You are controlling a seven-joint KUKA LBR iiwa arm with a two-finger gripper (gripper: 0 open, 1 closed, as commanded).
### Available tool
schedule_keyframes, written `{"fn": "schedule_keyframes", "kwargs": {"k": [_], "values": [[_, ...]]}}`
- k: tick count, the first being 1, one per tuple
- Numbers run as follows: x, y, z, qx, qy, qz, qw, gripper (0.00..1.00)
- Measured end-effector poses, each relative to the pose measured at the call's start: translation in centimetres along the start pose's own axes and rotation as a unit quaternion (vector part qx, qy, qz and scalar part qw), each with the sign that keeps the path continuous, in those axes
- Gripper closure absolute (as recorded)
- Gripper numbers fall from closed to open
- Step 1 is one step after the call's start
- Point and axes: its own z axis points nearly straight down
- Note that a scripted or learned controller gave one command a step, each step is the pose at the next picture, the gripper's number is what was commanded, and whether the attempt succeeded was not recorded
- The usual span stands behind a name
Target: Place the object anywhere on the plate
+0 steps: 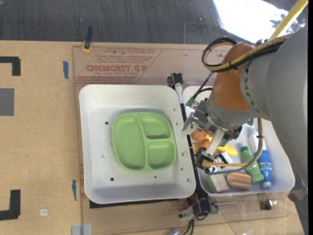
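The gripper (209, 150) hangs low over the left side of the right bin (286, 177), close to the wall that bin shares with its neighbour. From this slanted view I cannot tell how it is set or whether anything is caught in it; the wrist and the orange band (230, 89) cover most of what lies beneath.

The reason for this position seems plain: the loose things are all heaped in that bin, so the arm has to go there for something to carry. Just beside the gripper lie an orange piece (199, 136) and a yellow piece (226, 150). Toward the bin's near edge rests a tan bun-shaped item (239, 180), with a green bottle (250, 164) and a blue bottle (265, 166) near its right wall. Which one is meant as the object I cannot say.

The green plate (144, 142), divided into three compartments, lies flat in the middle of the left bin (93, 151), well apart from the gripper, bare and ready to receive. I judge the task to be at the pick stage, with nothing yet delivered.
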Motion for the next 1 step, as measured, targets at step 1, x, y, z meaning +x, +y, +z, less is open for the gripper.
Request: {"fn": "schedule_keyframes", "kwargs": {"k": [1], "values": [[0.0, 0.0, 0.0, 0.0, 0.0, 0.0, 1.0, 0.0]]}}
